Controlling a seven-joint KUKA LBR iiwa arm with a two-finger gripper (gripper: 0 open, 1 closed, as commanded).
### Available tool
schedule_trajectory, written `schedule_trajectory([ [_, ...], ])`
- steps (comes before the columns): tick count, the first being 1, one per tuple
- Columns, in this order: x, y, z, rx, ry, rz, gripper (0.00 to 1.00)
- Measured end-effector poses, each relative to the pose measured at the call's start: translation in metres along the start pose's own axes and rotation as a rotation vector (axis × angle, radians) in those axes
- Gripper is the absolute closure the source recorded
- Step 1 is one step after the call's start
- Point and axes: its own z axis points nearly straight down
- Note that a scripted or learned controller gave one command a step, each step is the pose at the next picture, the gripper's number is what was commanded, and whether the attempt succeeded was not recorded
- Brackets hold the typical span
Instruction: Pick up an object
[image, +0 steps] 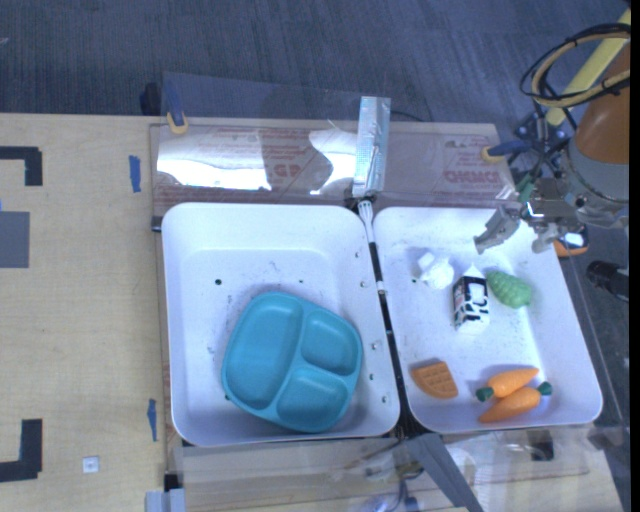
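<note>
The right bin (560, 330) holds several small items. A white lump (435, 268) lies near its back left, with a black-and-white carton (471, 300) beside it and a green bumpy toy (511, 289) to the right of that. An orange waffle piece (435, 378) and two toy carrots (513, 393) lie toward the front. My gripper (520, 237) hangs over the bin's back right corner, above and behind the green toy. It is open, with nothing between its fingers (493, 233).
The left bin (200, 260) holds a teal divided plate (291, 360) at its front. A clear panel with a metal strip (372, 145) stands behind both bins. Cables (575, 60) loop above the arm at the top right.
</note>
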Motion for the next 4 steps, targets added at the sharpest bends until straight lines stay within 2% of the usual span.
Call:
schedule_trajectory([
  [1,-0.001,-0.041,0.059,0.004,0.0,0.033,0.0],
  [2,-0.011,-0.024,0.161,-0.006,-0.002,-0.285,0.0],
  [3,-0.011,-0.022,0.15,-0.012,-0.005,-0.284,1.0],
  [4,0.039,-0.019,0.057,-0.003,0.0,0.243,1.0],
])
